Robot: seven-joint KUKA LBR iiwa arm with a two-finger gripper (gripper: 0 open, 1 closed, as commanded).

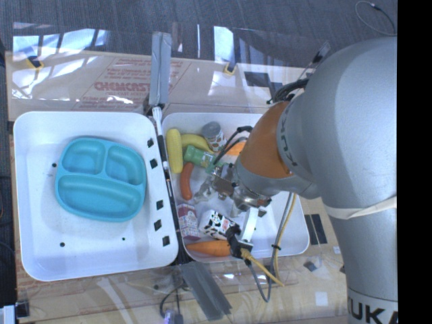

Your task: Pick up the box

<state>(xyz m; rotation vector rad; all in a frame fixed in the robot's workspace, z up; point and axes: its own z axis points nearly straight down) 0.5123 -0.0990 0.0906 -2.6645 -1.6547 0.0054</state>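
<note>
The left bin [27,181] holds a blue sectioned plate [101,179]; the right bin [297,238] holds a corn cob [174,150], a banana [196,141], a can [212,133], a carrot [210,248] and more. The box [217,224], cow-patterned, lies near that bin's front, its long axis slanting from upper left to lower right. The tool [214,189] hangs just above it; whether it is released or clenched cannot be told.

A tray [100,179] lies in the left bin [27,248]; the right bin [297,238] holds a box [217,224] among toy food, under the arm [317,147].
</note>
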